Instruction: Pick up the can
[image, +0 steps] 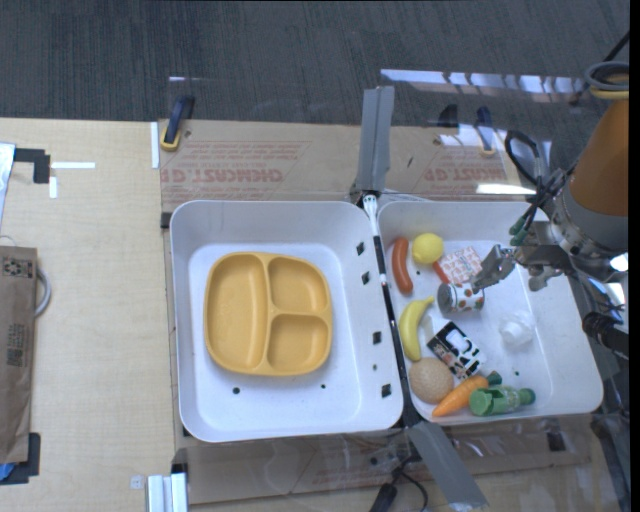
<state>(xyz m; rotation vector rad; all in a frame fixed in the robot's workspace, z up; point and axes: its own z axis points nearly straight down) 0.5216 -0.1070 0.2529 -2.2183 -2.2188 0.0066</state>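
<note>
**Closing in on the can from the right**

Right now your arm (600, 170) reaches into the right bin (560, 350) from the right edge, and the gripper (497, 265) sits low at a slant, its tip just beside the can (461, 297). The can lies on its side near the middle of that bin, close against a small red-and-white packet (461, 266) on its far side. From this angle you cannot tell whether the jaws are spread or clenched, and nothing shows between them, so treat the can as not yet held.

Notice why the approach is awkward: the can is hemmed in. A banana (413, 328) lies just to its left, a black-and-white box (456, 348) just in front, and a red sausage (401, 265) and a lemon (428, 247) sit farther back. The side facing the arm is the most open, which likely explains the slanted reach from the right.

A round brown item (430, 379), a carrot (460, 396) and a green bottle (500, 400) crowd the near edge, well away from the work. The left bin (190, 300) carries a yellow divided plate (267, 312) and plays no part here.

You should expect the can, lying on its side, to roll if nudged off-centre.
</note>
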